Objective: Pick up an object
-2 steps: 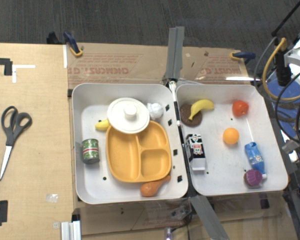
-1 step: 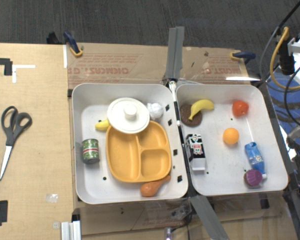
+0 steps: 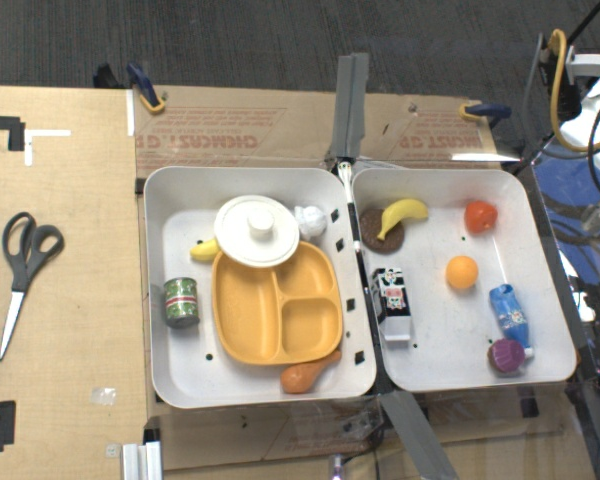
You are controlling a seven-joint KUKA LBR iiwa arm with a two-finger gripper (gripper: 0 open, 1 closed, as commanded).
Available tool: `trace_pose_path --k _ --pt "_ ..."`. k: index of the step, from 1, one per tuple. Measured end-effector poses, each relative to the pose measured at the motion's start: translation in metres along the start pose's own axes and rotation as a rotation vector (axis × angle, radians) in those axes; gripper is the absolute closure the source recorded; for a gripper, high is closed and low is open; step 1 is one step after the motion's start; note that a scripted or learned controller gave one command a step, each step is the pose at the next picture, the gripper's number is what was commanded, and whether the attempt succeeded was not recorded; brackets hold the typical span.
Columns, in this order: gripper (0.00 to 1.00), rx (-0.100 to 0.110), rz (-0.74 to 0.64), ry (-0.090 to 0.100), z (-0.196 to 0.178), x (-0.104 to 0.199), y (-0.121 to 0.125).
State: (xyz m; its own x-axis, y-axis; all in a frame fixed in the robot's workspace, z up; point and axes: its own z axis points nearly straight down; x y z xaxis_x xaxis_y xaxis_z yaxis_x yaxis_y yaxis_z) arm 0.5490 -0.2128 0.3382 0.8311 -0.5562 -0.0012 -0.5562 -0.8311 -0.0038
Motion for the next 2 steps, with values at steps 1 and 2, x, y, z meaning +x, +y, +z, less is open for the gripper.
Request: trace_pose_path --k 1,2 --pt "1.00 0.001 -0.268 0.001 0.004 -0.005 0.008" --pt "1.00 0.001 -0.391 0.003 0.004 0.035 -0.015"
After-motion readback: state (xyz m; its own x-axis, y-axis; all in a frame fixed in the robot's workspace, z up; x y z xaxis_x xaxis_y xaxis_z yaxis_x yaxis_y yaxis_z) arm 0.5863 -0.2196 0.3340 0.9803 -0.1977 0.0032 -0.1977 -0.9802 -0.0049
